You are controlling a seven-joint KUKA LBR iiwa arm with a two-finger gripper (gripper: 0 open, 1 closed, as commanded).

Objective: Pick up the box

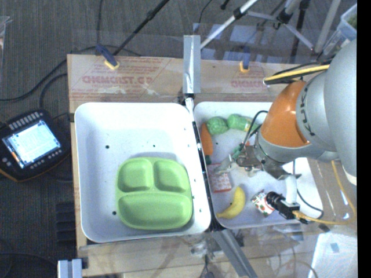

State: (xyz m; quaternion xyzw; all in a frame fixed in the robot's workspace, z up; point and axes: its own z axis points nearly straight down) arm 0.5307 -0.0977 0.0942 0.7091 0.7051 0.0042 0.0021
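The box (220, 182) is a small, flat, pink-and-white carton lying in the right bin (307, 184), close to its left wall. My gripper (239, 158) hangs low in that bin, just above and to the right of the box. The grey arm with its orange band (284, 123) reaches in from the right and covers the back right part of the bin. Nothing shows held in the gripper.
A yellow banana (232, 204) lies right below the box, and a small red-and-white packet (264, 202) sits to its right. An orange carrot (206, 140) and green vegetables (227, 124) lie at the back. The left bin (93, 132) holds a green divided tray (154, 193).
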